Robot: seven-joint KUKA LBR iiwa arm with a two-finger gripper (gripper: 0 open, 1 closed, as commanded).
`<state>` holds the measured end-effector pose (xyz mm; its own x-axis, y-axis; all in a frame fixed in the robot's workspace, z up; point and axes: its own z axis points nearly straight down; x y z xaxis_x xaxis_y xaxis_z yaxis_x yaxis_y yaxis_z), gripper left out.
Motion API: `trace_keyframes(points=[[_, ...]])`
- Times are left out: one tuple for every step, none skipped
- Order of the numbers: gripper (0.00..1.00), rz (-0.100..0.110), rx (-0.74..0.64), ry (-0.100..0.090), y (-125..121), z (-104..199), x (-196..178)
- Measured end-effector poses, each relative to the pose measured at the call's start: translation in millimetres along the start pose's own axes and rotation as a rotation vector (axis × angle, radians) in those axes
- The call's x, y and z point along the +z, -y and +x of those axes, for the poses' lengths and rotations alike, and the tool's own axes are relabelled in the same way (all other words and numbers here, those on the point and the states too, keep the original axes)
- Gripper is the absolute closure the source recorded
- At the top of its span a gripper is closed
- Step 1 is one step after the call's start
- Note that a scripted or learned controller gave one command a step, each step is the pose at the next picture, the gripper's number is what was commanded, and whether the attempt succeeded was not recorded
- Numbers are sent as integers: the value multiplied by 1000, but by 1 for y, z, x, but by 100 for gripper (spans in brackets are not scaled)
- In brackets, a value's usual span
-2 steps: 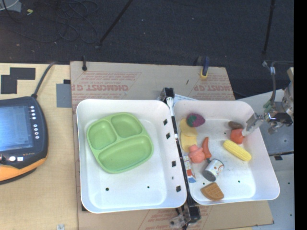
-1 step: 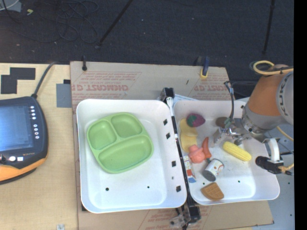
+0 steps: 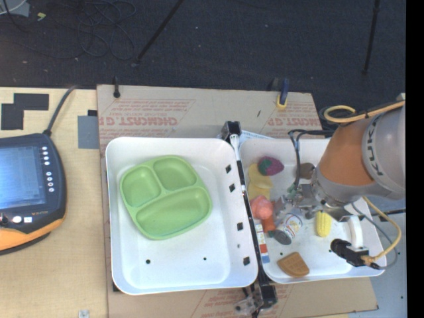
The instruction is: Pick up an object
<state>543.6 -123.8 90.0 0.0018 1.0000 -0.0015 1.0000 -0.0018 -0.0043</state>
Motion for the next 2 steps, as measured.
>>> trace_keyframes(points=[[0,-18,5,7,47,35,1],[100,-6,5,-6,46,37,-8]])
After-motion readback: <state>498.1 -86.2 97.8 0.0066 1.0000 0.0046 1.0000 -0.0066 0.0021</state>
